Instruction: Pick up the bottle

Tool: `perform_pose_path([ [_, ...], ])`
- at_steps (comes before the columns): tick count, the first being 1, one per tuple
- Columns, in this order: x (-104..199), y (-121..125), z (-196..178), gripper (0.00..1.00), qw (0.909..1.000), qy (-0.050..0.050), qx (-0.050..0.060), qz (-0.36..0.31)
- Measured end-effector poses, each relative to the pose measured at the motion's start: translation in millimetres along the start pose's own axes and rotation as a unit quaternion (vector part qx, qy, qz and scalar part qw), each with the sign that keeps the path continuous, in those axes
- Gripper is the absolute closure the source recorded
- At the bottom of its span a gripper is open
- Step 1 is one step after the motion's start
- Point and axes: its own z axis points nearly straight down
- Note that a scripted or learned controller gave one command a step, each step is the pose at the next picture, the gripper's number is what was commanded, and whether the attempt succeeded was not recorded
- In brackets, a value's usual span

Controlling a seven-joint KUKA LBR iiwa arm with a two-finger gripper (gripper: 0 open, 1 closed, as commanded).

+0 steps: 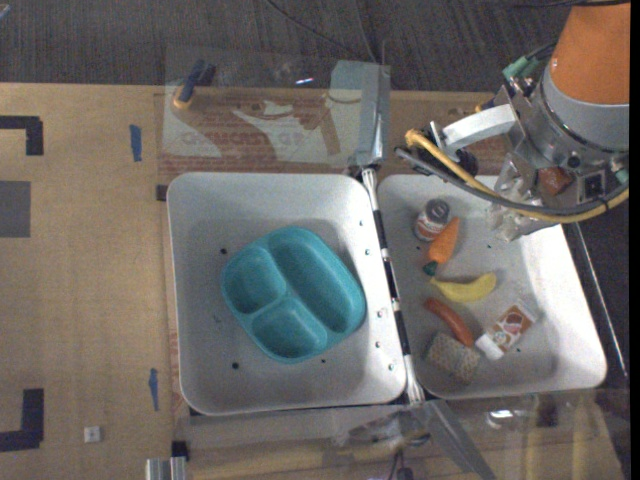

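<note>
Since the wrist blocks the view: gripper sits over the upper right part of the right bin; whether it is open or closed, cannot tell; nothing visibly held.
Arm: grey body with orange band comes in from the right, yellow and black cables looping off the wrist over the bin's top edge.
Bottle: small bottle with a dark cap and orange label, lying near the upper left of the right bin, apart from the gripper and to its left.
Carrot: carrot lies touching or just beside the bottle on its lower right, tilted.
Banana: banana below the carrot, apart from the bottle.
Other clutter: sausage, juice carton and sponge toward the bin's lower middle, well clear of the bottle.
Left bin: left bin holds a teal divided plate; not involved.
Stage, my guess: approach not finished, gripper not yet over the bottle.
Risk 1: carrot crowds the bottle, so a finger could land on the carrot, or grab both.
Risk 2: bottle looks round, may roll or squirt out if pinched off-centre.
Risk 3: bottle is close to the wall between the bins, so a finger could hit that wall.
Risk 4: hanging cables could drag over the bin edge.
</note>
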Motion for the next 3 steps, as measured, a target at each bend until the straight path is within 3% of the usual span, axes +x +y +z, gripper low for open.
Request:
perform_pose_path([
  [1, -18.0, 4.3, -1.0, 1.0, 0.9819, -0.003, 0.002, -0.189],
  [2, 36.3, -98.1, 106.7, 1.0, 0.9835, -0.003, 0.002, -0.181],
  [3, 7.0, -73.3, 78.2, 1.0, 0.9998, -0.001, 0.0, -0.019],
])
